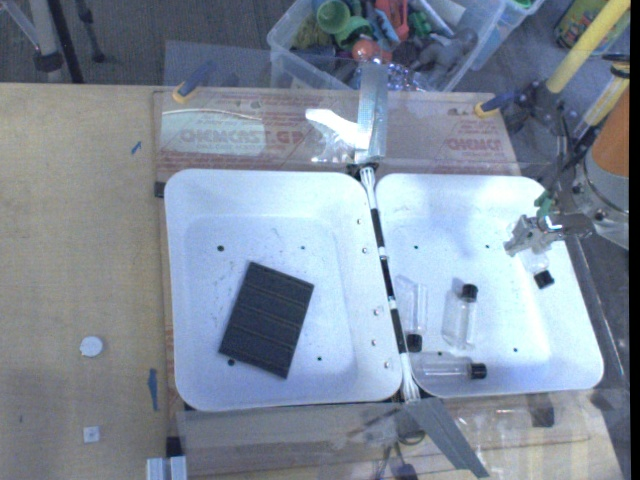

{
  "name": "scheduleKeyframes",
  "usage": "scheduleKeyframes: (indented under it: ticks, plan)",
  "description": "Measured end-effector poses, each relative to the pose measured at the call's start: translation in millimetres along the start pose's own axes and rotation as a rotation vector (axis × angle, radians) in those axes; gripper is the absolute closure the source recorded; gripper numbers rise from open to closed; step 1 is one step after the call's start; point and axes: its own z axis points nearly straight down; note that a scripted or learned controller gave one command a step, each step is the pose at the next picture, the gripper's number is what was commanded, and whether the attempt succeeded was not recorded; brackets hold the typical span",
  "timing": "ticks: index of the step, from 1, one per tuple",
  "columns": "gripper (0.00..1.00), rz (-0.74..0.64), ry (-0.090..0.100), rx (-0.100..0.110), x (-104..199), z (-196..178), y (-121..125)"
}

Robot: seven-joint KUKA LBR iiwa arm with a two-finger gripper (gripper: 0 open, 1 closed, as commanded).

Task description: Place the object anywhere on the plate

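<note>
Clear plastic, that is what I am after: three small transparent vials with black caps lie in the right bin (560,363), and any of them could be the object meant. One vial (460,313) lies near the bin's middle with its cap pointing toward the far side, another (448,369) lies along the near wall with its cap to the right, and a third (410,313) rests just beside the divider between the bins. My gripper (528,236) hovers over the right bin's far right part, well apart from all three, and from this slant I cannot tell how my jaws stand. The plate (268,318), a dark ribbed rectangle, lies flat and slightly turned in the left bin (200,208). I judge the vials light, stiff and smooth, so they will likely roll or squirt sideways if I pinch off-centre; thin walls may flex under a hard squeeze. The best hold seems to be across the body's middle, jaws square to the long axis, or near the cap where the surface is less slick. The middle vial has bare bin floor on both sides, so it looks the easiest; the two against walls leave little room for one finger.
</note>
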Motion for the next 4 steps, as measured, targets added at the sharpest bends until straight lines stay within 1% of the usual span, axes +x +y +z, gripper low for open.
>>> scheduleKeyframes:
  ticks: [1, 2, 3, 4]
  plan:
    - [1.0, 0.125, -0.001, 0.001, 45, -11, 71]
    - [1.0, -0.044, -0.002, -0.001, 106, 1, 112]
    - [1.0, 0.11, -0.001, 0.0, 191, -15, 124]
    - [1.0, -0.393, 0.0, -0.003, 270, -61, 130]
